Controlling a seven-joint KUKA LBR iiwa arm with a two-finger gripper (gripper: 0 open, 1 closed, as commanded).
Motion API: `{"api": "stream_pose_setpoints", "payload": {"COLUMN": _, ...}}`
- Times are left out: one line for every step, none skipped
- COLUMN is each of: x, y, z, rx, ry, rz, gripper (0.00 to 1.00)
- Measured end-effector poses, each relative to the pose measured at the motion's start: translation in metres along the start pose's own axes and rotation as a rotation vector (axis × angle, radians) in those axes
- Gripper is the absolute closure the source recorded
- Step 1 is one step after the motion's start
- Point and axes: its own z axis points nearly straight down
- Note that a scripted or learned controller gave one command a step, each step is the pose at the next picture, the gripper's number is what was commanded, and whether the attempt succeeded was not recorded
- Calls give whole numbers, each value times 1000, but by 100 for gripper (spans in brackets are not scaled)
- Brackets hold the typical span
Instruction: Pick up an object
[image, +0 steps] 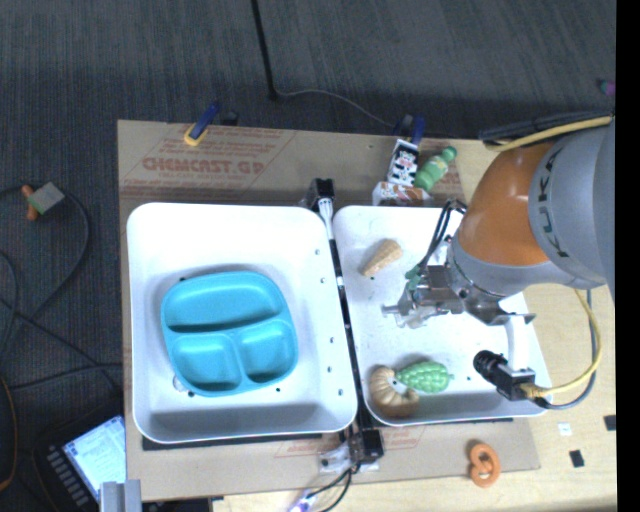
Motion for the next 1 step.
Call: {"api": "stream_pose_setpoints", "payload": {"x": -22, "y": 12, "z": 0, "rx": 1, "ry": -1, "rz": 1, "gripper": 100}}
